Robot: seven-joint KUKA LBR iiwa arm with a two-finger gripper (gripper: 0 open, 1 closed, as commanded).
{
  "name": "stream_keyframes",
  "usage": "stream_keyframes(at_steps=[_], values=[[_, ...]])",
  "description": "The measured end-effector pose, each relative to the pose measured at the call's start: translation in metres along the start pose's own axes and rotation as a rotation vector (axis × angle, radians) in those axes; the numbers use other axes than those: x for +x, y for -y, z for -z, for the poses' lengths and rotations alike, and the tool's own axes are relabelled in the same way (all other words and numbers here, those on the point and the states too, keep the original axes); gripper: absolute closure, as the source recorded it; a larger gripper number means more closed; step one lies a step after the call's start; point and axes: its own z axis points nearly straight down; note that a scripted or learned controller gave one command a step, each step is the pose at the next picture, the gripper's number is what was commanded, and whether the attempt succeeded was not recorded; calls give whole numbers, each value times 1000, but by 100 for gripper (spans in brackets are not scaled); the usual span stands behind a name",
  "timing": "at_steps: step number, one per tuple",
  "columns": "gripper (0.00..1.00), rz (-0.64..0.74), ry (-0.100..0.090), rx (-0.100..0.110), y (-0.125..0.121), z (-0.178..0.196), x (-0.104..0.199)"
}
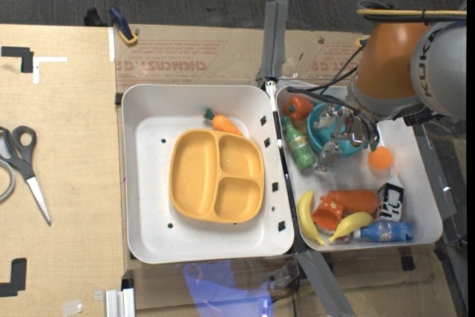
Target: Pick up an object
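The right bin [416, 176] holds several items. A teal bowl [320, 131] lies at its back left, beside a green bottle [300, 147] and a red-orange toy vegetable [298, 107]. My gripper [347, 139] hangs low over the bowl's right rim, under the orange wrist band [393, 63]. Just right of the gripper sits an orange ball [381, 158]. Toward the front lie a yellow banana [306, 217], a second banana [352, 223], a red-orange piece [344, 203], a black-and-white box [390, 202] and a blue bottle [386, 232].
The left bin [141, 182] contains a yellow divided plate [217, 176] and a small carrot [225, 124] at its back edge. Scissors [28, 167] lie on the bench at far left. A metal divider [274, 41] stands between the bins at the back.
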Motion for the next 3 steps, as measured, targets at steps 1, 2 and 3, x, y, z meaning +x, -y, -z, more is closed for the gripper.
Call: stream_keyframes(at_steps=[1, 2, 3], values=[[0, 123, 1, 1, 64, 1, 7], [0, 224, 2, 1, 120, 1, 16], [100, 228, 15, 3, 118, 15, 12]])
